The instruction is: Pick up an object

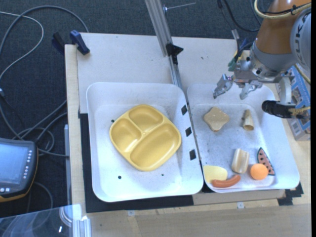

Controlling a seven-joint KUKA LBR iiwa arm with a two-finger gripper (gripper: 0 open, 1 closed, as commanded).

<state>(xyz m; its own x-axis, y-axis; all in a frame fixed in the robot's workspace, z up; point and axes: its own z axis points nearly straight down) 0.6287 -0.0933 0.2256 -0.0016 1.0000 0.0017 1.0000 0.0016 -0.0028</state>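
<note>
We judge this to be the approach step: nothing has been lifted, and the end effector (235,89) hangs over the far edge of the right bin (289,149), with the grey arm and its orange band (281,19) behind it at upper right. Its two fingers stand apart, with nothing between them.

The candidates all lie in the right bin. Nearest to the fingers is a tan, cookie-shaped piece (216,118), lying flat and just below them in the view. To its right is a small beige cylinder (247,120), lying on its side. Along the bin's near edge lie a bread-like roll (240,160), an orange ball (258,172), a watermelon slice (265,160), a yellow lemon-like piece (215,172) and a red sausage (226,182); these are crowded, several touching. The yellow divided plate (145,137) sits alone in the left bin (98,147) on the worktop (128,58).

For the next move, we would choose the tan piece or the cylinder, since both stand apart from neighbours. That calls for centring over the chosen piece, descending with the fingers apart so they straddle it, then closing. The flat tan piece offers little height to grip, so the cylinder may seat more surely.
</note>
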